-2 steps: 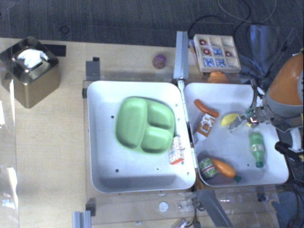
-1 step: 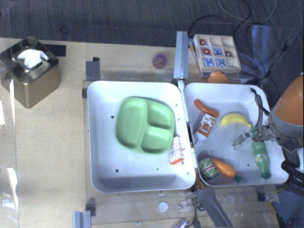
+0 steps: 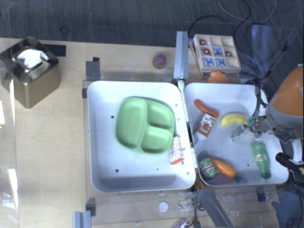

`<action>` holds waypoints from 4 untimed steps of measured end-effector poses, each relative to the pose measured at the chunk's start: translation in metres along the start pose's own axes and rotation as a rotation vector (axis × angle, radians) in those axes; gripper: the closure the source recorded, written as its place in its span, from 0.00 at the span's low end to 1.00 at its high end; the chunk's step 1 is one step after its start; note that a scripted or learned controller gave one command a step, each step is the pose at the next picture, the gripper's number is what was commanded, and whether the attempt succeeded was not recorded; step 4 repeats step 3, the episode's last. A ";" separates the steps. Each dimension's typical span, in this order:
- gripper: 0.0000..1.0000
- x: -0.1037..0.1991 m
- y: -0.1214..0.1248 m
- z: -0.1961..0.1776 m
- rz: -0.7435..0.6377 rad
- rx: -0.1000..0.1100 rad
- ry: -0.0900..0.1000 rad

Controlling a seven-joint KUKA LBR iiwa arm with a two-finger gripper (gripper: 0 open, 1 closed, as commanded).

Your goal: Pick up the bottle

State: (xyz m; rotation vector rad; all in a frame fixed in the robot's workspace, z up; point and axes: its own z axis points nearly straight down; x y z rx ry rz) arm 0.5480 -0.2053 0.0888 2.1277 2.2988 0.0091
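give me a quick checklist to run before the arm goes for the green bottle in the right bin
1. Target located: green plastic bottle lies in the right white bin, near its right wall: ok.
2. Bottle uncovered, nothing on top: ok.
3. Bottle apart from the yellow banana and orange carrot: ok.
4. Two-finger gripper over the bottle: not ok, it sits left of and above it in the view.
5. Finger opening: cannot tell.
6. Bottle in the gripper: not ok.

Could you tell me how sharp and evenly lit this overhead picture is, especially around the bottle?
Camera view: soft overall, lighting even with faint shadows; the green bottle reads clearly but its label is too blurred to make out; the claw is small and indistinct; the left bin's rim looks bright, nearly washed out.
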 end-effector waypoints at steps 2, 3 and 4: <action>0.00 0.005 -0.056 -0.002 -0.012 -0.005 -0.003; 0.00 0.004 -0.056 -0.002 -0.233 -0.004 -0.002; 0.00 0.004 -0.056 -0.002 -0.233 -0.004 -0.002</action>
